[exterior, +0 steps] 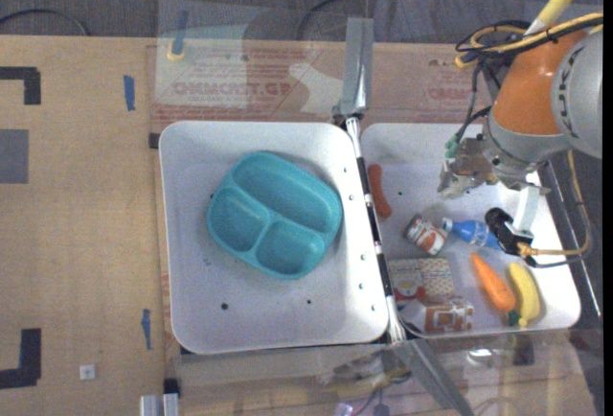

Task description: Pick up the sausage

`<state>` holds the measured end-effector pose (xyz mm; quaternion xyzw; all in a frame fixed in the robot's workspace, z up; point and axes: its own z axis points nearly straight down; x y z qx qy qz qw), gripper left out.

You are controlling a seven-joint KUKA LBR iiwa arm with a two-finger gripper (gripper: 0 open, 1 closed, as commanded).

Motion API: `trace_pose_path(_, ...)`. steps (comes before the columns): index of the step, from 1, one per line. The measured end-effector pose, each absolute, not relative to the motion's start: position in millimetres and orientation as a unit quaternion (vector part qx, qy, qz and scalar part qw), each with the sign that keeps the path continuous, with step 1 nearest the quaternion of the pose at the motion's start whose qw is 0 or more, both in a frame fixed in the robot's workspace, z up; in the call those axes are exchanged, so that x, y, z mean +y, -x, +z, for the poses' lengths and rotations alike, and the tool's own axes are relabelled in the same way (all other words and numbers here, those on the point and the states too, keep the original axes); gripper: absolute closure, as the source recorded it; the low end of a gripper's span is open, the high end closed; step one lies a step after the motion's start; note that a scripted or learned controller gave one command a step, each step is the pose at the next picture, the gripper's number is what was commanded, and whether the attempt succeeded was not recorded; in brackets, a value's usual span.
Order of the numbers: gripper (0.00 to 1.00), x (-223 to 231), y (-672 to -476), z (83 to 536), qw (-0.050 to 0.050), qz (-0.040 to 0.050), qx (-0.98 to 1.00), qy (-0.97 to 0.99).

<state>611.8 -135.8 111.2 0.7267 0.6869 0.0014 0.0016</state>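
Note:
The sausage [380, 190], short and reddish-brown, lies lengthwise along the left wall of the right bin [414, 144], near its far end. My gripper [462, 173] hangs over the far part of the same bin, well to the right of the sausage and apart from it. Nothing is visibly held in it. The grey arm with its orange band comes in from the upper right.
Nearer in the right bin lie a small can [426, 234], a blue bottle [471, 232], a carrot [493, 282], a banana [525, 292] and two small cartons [421, 278]. A teal divided plate [275, 213] sits in the left bin [192, 289].

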Motion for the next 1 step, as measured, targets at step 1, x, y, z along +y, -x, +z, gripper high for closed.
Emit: trace_pose_path(1,0.00,-136.3,-611.6,111.3,0.002,0.0013,0.687,-0.727)
